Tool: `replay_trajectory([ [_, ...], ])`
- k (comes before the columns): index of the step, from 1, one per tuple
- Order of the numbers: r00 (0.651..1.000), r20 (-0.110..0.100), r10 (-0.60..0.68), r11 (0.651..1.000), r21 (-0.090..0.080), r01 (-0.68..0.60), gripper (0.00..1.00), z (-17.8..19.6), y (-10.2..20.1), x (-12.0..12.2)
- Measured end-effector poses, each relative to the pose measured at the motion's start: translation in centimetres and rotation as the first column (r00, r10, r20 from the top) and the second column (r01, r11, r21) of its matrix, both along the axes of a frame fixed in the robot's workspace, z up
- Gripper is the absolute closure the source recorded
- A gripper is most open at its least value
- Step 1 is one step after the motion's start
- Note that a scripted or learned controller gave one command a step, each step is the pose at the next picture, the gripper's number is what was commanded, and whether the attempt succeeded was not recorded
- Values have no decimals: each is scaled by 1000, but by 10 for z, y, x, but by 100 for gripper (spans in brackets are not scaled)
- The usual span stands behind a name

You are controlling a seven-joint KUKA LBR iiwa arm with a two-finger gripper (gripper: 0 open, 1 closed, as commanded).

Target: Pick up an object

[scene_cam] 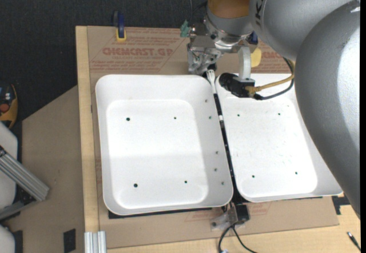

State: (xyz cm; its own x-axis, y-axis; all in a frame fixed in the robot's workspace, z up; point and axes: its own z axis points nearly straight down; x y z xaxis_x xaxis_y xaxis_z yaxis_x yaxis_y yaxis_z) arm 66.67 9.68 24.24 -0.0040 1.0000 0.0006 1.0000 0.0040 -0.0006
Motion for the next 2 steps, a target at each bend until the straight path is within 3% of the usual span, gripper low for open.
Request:
replay_trajectory([
  [1,1000,6,-10,1000,-3,10,100,52,-68,0],
  [2,1000,5,-9,1000,-2,9,100,99,-127,-28],
])
